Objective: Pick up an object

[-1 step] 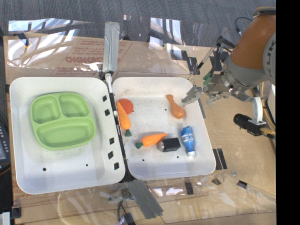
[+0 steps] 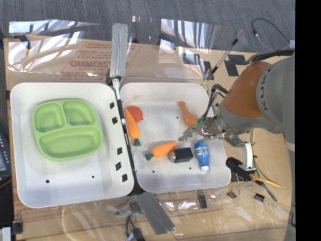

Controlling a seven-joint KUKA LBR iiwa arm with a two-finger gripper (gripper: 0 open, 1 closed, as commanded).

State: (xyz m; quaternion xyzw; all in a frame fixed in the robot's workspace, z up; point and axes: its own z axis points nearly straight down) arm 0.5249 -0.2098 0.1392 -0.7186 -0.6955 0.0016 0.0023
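The right bin (image 2: 150,182) holds several small objects. A red tomato (image 2: 135,112) and an orange carrot (image 2: 133,127) lie against its left wall. A second carrot (image 2: 163,149) lies near the middle, with a black block (image 2: 181,154) and a blue tube (image 2: 201,153) to its right. An orange, drumstick-shaped piece (image 2: 187,114) rests further back. My gripper (image 2: 193,130) hangs low over the bin's right side, between the drumstick-shaped piece and the blue tube, just above the tube's upper end. I see nothing held in it.
The left bin (image 2: 25,179) holds a green divided plate (image 2: 67,128). The arm (image 2: 251,97) comes in over the right bin's right wall. Cables and small tools lie on the bench at the right (image 2: 251,172).
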